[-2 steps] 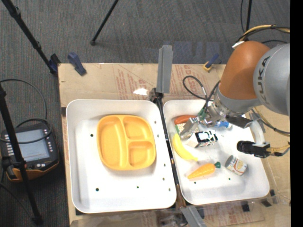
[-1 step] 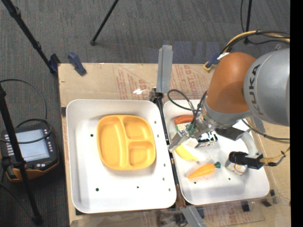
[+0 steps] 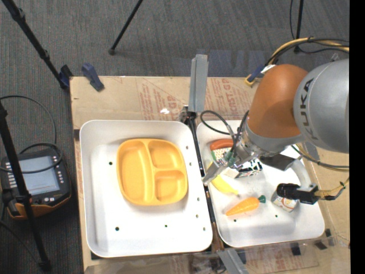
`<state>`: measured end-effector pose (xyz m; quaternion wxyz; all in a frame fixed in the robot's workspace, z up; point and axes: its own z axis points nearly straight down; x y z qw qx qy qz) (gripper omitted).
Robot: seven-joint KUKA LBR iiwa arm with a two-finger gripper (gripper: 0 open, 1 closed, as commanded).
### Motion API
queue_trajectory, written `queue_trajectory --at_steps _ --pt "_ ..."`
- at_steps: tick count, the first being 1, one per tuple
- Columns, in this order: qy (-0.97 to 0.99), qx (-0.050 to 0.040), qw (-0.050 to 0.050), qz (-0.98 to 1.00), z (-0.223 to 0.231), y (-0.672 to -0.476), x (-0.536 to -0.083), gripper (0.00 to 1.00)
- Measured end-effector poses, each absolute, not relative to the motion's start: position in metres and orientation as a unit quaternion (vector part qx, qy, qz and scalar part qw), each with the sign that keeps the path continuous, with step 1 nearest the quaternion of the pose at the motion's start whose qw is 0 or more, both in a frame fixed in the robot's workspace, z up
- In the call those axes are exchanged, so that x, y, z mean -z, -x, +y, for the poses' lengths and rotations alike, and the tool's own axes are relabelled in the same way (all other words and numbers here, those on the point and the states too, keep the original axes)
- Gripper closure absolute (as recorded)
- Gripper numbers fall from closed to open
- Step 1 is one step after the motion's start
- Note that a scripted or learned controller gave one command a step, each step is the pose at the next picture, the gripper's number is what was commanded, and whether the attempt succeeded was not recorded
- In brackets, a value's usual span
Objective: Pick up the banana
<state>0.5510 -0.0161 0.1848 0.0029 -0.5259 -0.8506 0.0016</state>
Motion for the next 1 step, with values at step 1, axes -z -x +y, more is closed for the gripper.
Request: queue_trajectory --at_steps 1 --pt "0.497 -0.0014 0.003 -0.868 -0.0253 -0.5101 -0.1846 0.0"
